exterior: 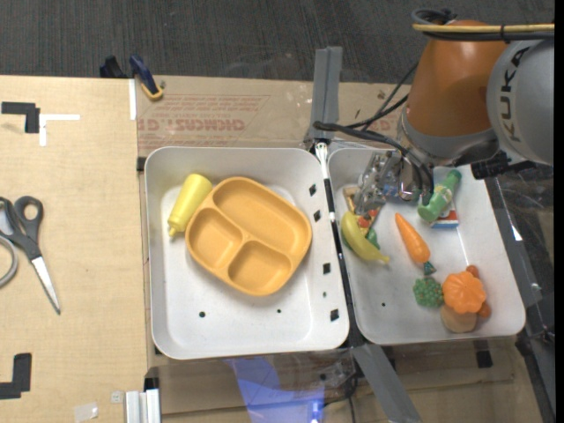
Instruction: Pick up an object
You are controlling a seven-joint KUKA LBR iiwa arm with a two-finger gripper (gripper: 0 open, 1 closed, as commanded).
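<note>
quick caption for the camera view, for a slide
Gripper low in the right bin near a banana and carrot; yellow tray in the left bin.

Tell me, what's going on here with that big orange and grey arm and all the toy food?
The robot arm reaches in from the right, and its gripper is low over the back of the right bin, near a toy banana. A carrot, a green bottle, broccoli and a small pumpkin lie nearby. The left bin has a yellow divided plate and a yellow bottle. I can't tell if anything is gripped.
</note>
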